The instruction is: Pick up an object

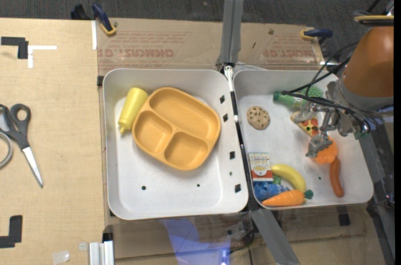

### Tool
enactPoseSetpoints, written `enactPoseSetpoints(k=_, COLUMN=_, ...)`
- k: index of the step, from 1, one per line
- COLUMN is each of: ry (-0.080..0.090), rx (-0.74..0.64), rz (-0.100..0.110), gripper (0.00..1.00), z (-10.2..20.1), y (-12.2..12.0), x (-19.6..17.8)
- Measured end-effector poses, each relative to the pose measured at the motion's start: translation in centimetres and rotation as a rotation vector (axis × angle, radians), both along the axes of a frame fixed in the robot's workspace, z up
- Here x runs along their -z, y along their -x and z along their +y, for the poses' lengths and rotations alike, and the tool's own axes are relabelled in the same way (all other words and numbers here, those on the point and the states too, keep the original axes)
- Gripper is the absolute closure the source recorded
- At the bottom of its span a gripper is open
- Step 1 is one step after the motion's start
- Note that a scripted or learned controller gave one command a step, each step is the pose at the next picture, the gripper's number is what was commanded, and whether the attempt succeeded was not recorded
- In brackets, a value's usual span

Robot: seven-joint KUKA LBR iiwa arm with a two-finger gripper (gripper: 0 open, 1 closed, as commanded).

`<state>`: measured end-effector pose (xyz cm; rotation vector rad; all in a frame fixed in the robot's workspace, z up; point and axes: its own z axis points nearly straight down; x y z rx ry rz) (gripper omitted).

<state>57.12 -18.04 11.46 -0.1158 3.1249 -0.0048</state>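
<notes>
Gripper (321,146) low in the right bin (357,195), over an orange toy (326,155)

Best to settle straight down and lift slowly, clear of the sausage (336,178) at five o'clock. The toy is small, rounded, bright orange, at the bin's three o'clock side. Whether the claw is spread or pinching, I cannot tell.

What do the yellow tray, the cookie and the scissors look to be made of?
Tray: probably moulded plastic, matte orange-yellow, with smooth rounded compartment walls and even colour.
Cookie: likely toy plastic or rubber; the tan surface with dark dots looks uniform, but it is too small to be sure.
Scissors: metal blades, pale grey with a slight shine; the handles look like grey plastic.
</notes>
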Motion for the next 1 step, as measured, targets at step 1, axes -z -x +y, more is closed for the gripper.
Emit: enactPoseSetpoints(k=1, ry=-0.002, rx=-0.032, rz=0.011, gripper=0.0, z=-3.24, y=2.56, x=2.12)
